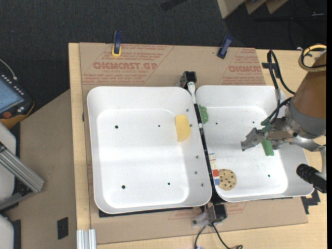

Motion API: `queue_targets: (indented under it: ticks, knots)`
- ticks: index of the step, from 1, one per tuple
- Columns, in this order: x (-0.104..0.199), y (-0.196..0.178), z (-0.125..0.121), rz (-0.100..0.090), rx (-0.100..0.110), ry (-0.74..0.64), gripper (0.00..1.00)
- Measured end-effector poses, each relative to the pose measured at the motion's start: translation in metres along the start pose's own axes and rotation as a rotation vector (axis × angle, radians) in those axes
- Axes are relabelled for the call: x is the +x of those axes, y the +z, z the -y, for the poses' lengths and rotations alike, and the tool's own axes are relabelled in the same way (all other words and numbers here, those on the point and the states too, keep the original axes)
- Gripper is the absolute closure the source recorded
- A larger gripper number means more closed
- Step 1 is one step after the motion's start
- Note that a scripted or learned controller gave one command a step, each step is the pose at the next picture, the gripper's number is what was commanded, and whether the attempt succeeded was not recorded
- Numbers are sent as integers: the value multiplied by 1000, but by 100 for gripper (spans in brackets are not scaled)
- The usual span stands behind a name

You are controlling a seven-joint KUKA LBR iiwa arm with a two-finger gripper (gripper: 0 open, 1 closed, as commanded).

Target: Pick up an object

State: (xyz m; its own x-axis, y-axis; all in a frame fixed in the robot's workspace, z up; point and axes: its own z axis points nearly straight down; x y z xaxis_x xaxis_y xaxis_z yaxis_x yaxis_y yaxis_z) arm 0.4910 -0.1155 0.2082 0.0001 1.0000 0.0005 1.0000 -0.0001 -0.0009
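At right of frame, over the right bin, the gripper hangs, its grip impossible to judge; a green block lies beside it, so descend squarely astride it.

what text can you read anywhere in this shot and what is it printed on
"CHEMCAST GP": red print on the brown paper-faced sheet behind the left bin.
"CHEMCAS...": the same red print, cut off, behind the right bin.
Smaller red lines under both prints: too blurred to read.
Screen of the device at the left edge: too small to read.
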Motion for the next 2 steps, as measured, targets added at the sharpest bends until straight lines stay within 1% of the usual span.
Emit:
queue_targets:
  ticks: [1,2]
  knots:
    - [-64,-78,1,7,-11,6,0]
    - [-60,-84,1,3,-5,0,100]
